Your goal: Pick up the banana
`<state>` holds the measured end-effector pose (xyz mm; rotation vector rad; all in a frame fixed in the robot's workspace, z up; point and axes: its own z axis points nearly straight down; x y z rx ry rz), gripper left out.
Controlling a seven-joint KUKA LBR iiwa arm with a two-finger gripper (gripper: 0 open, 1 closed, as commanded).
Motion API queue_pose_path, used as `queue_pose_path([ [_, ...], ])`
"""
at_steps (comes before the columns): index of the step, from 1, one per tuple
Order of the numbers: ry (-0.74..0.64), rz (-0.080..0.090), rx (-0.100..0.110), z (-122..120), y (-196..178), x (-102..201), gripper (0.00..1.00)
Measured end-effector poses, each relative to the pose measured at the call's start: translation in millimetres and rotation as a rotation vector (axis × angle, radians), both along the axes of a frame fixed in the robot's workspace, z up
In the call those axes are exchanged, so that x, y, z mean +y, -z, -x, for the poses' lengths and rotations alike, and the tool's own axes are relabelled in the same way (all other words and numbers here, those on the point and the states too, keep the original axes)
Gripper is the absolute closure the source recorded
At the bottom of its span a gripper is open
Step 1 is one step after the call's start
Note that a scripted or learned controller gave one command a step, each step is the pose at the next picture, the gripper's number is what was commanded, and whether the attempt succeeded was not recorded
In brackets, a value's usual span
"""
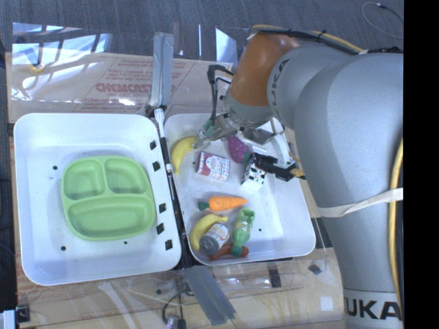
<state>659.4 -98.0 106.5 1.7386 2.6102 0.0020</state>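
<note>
Two bananas lie in the right bin. One yellow banana curves along the bin's left wall near the far corner. A second banana lies near the front left, beside a can. My gripper hangs low over the far part of this bin, just right of the upper banana's far end and above a red-and-white carton. Nothing shows held in it. The grey arm and its orange band cover the bin's far right side.
The right bin also holds a purple item, a carrot, a can, a green bottle and a red item. In the left bin sits a green divided plate.
</note>
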Motion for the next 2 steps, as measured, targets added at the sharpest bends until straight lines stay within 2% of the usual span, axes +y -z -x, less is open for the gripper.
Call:
queue_pose_path([
  [1,0.000,0.000,0.000,0.0,0.1,0.0,0.00],
  [2,-0.027,0.001,0.002,0.8,9.4,-1.1,0.00],
])
